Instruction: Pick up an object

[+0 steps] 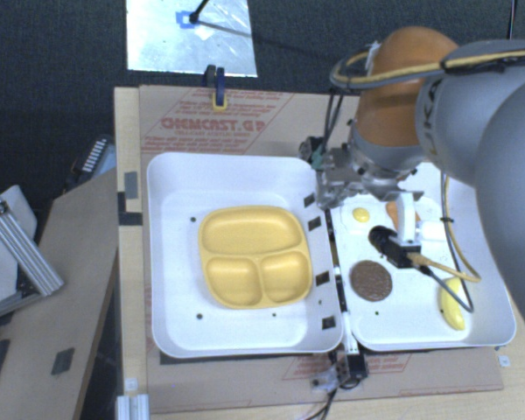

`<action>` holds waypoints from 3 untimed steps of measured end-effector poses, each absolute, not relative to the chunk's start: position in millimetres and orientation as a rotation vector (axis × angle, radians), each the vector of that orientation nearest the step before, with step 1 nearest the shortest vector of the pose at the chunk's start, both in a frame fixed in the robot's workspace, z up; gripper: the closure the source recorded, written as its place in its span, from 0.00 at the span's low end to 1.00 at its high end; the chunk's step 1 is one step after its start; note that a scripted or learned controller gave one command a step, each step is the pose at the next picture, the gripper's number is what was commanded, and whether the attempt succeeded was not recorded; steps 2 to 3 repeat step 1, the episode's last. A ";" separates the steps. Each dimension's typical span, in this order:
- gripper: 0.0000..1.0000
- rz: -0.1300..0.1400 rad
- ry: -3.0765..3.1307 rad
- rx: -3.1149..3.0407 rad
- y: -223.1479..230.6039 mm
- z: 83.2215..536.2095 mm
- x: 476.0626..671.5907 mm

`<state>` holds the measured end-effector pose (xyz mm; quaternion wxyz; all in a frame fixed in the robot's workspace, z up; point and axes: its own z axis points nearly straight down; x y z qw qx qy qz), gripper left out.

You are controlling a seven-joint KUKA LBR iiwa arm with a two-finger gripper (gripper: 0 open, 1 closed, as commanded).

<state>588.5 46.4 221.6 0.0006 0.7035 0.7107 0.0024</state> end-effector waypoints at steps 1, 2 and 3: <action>1.00 0.007 2.232 2.210 103.1 233.0 595.5; 1.00 0.007 2.232 2.210 103.1 233.0 595.5; 1.00 0.007 2.232 2.210 103.1 233.0 595.5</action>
